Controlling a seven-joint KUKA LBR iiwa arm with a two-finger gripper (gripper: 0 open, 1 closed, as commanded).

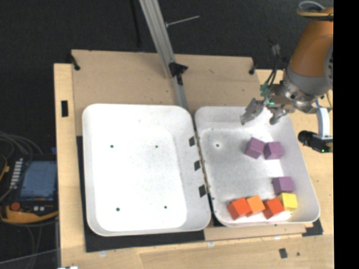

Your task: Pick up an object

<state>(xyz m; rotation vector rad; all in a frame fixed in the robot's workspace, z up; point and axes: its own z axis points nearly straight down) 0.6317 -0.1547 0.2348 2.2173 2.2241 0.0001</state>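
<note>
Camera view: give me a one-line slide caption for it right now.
Open pincer above the right white bin's far edge; purple, orange and yellow cubes lie inside, the two purple cubes nearest.

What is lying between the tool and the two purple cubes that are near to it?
In the camera view, only bare white floor of the right bin lies between the tool and the purple cubes.

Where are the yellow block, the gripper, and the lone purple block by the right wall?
yellow block [289,200], camera view, on its top face.
gripper [262,114], camera view, midway between its fingertips.
lone purple block [284,184], camera view, on its top face.
</note>
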